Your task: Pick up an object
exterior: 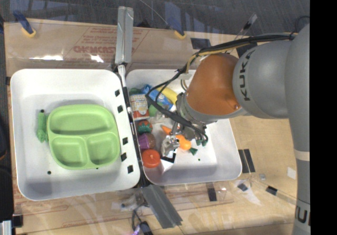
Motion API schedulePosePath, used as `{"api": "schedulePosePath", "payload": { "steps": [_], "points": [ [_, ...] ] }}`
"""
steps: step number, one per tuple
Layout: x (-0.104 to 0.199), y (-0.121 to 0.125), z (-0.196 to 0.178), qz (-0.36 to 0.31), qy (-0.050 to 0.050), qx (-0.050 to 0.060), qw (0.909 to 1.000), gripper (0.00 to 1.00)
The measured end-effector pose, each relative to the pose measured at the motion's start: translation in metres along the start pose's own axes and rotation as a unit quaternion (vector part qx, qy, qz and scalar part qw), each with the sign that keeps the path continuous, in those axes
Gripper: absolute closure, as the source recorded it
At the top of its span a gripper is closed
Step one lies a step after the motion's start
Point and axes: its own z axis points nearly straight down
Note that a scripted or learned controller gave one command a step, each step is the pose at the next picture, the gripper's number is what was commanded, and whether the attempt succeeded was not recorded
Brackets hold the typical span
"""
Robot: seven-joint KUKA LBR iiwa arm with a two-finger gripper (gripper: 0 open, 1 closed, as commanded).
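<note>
Clutter fills the right bin (224, 149): can, bottle, small toys, all packed toward its left wall. The gripper (176, 144) hangs low over the middle of that heap, beside an orange toy (184, 144) lying right at its tip; a red-capped bottle (151, 158) sits just left and nearer the front. Whether anything is caught cannot be told. The left bin (21, 123) holds a green tray (81, 135).

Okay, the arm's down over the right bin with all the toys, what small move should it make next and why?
Probably a short straight descent, then close. The gripper hangs low in the right bin, just above an orange piece in the clutter, with nothing seen held. The red-capped item lies close, so avoid drifting sideways.
</note>
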Motion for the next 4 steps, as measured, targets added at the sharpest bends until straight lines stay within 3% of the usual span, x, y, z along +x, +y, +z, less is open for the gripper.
{"api": "schedulePosePath", "payload": {
  "steps": [1,2,3,4],
  "points": [
    [-0.004,0.002,0.001,-0.067,0.004,-0.004,0.9978,0.0],
    [-0.003,0.004,-0.008,-0.07,0.011,-0.006,0.9975,1.0],
    [0.016,0.057,-0.089,-0.097,0.023,-0.011,0.995,1.0],
    [-0.013,-0.038,-0.121,-0.144,0.024,-0.011,0.9892,1.0]
  ]
}}
